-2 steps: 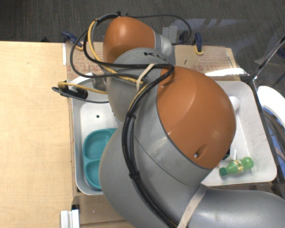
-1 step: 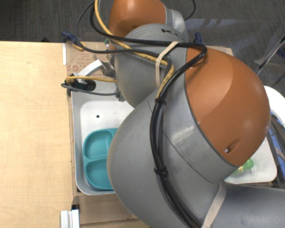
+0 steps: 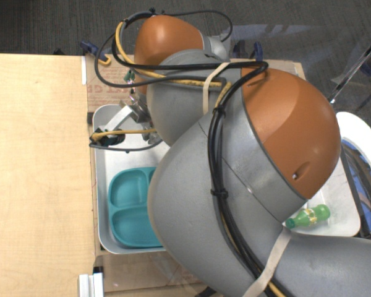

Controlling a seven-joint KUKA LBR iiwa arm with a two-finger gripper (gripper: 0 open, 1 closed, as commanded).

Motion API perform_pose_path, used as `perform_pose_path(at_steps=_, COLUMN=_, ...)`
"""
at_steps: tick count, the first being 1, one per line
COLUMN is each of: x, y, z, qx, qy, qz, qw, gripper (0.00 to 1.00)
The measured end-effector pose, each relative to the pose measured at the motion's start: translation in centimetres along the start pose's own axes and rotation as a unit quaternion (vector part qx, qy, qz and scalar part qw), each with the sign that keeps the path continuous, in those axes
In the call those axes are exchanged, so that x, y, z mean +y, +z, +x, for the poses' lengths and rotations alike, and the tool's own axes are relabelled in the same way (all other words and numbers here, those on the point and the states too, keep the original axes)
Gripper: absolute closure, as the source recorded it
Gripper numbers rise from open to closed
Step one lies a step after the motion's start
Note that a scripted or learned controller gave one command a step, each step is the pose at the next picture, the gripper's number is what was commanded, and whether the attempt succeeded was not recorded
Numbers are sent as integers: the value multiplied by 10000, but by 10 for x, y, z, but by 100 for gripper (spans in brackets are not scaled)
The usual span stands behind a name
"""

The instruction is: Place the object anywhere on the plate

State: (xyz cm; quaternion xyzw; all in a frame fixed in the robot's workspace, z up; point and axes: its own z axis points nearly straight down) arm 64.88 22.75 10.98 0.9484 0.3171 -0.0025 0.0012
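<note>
My arm (image 3: pixel 235 184) covers most of both bins. The teal divided plate (image 3: pixel 131 206) lies in the near end of the left bin (image 3: pixel 105 166), close to that bin's left wall and near rim. A green bottle (image 3: pixel 309 216), probably the object, lies in the right bin (image 3: pixel 352 135) beside my arm. My gripper (image 3: pixel 133 113) sits over the left bin's far end; finger state cannot be determined. Open floor shows between plate and gripper.
</note>
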Motion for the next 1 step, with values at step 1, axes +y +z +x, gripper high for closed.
perform_pose_path(at_steps=1, x=32, y=-244, z=-25, qx=21, qy=1574, qz=0, qw=9875, gripper=100)
